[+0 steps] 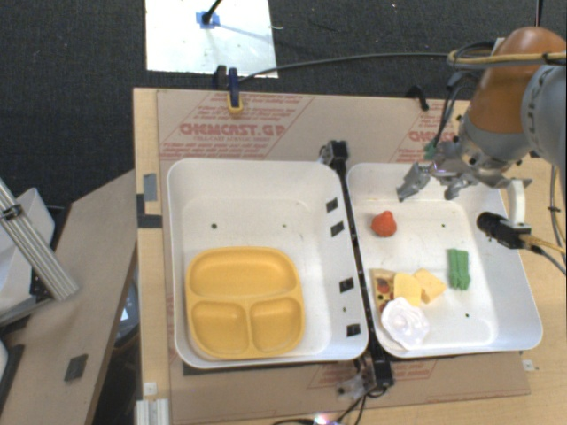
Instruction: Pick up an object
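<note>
In the right bin [496,330] lie a small red-orange round thing [384,224], a green block [458,268], two pale yellow pieces [418,287], a white crumpled thing [404,322] and a small brown-patterned piece [383,284]. My gripper [432,184] hangs over the back of the right bin, above and to the right of the red thing. Its two fingers stand spread apart with nothing between them.
The left bin [266,193] holds a yellow compartment tray [245,301] at its front. A black clip strip [341,228] runs along the seam between the bins. A blue-and-yellow clamp [233,89] sits at the back edge of the bench.
</note>
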